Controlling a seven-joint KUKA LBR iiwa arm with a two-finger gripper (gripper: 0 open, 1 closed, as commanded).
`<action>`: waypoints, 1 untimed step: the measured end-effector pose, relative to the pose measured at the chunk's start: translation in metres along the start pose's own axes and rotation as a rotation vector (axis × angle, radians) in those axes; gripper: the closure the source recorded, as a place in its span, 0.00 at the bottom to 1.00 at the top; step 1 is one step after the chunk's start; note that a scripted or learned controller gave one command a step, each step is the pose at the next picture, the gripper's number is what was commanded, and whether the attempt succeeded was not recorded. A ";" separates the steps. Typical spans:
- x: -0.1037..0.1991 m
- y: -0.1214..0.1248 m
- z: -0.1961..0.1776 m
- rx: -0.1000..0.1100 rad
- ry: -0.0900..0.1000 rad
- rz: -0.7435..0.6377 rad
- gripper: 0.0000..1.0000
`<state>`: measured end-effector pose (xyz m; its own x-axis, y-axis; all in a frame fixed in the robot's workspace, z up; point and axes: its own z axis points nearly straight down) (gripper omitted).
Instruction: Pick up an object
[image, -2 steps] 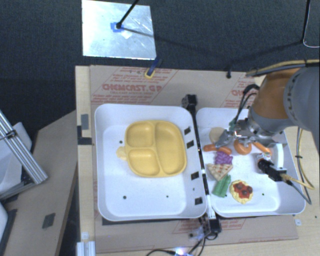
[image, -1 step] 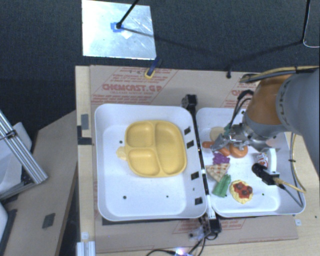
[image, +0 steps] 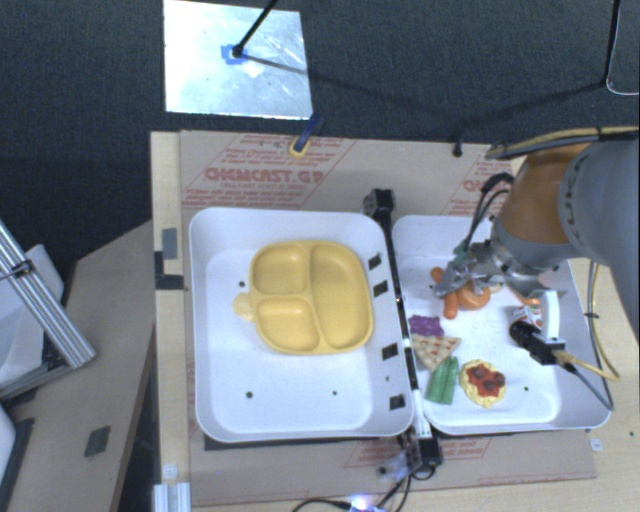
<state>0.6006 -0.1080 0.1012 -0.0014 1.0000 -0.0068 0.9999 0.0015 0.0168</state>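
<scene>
My gripper (image: 458, 280) is low over the upper part of the right bin (image: 565, 405), right above a cluster of orange toy pieces (image: 470, 297). A small orange bit (image: 437, 273) lies just left of it and an orange stick (image: 451, 306) just below. Nearer the front of the same bin lie a purple piece (image: 426, 326), a tan waffle-like wedge (image: 436, 349), a green piece (image: 443, 381) and a yellow piece with red spots (image: 483, 382). The gripper's body hides part of the orange cluster.
The left bin (image: 215, 330) holds a yellow divided plate (image: 305, 297). A ridge with black clips (image: 392, 300) separates the two bins. The arm's grey wrist and orange band (image: 545, 205) cover the right bin's far right corner, and a black fitting with a yellow cable (image: 535, 345) hangs at its right side.
</scene>
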 end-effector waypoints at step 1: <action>0.001 0.007 -0.064 0.009 0.006 -0.003 1.00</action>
<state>0.6064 -0.1069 0.1655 -0.0043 1.0000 -0.0011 1.0000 0.0043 0.0080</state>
